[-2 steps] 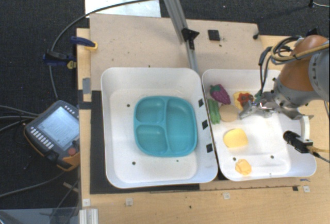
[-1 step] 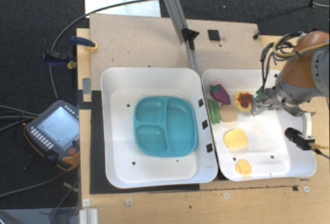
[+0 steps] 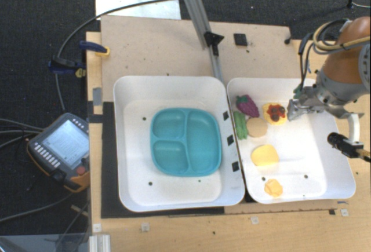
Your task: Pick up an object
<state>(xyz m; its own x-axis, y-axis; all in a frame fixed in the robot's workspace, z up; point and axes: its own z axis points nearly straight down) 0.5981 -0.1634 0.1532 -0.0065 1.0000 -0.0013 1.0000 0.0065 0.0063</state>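
- Two white bins sit side by side on the bench: the left bin (image 3: pixel 130 187) and the right bin (image 3: pixel 336 184).
- One teal plate (image 3: pixel 186 141) with three compartments lies in the middle of the left bin, nothing on it.
- Six toy food pieces lie in the right bin, all in its left half.
- One purple piece (image 3: pixel 248 105), bumpy like a grape bunch, sits near the bin's top left.
- One green piece (image 3: pixel 240 124), long and thin, lies just below the purple one, along the bin's left wall.
- One pale tan round piece (image 3: pixel 257 127) touches the green piece on its right.
- One yellow piece with a dark red centre (image 3: pixel 274 112) lies just right of the purple one, above the tan round.
- One plain yellow piece (image 3: pixel 265 156), the largest, rests near the middle of the bin.
- One small orange-yellow piece (image 3: pixel 273 188) lies near the bin's bottom edge.
- One gripper (image 3: pixel 294 108), grey metal, hangs over the right bin just beside the yellow and red piece; I cannot tell from here whether it is spread or closed, and nothing shows between its tips.
- One pendant (image 3: pixel 58 149) with a screen lies on the floor to the left of the bench.
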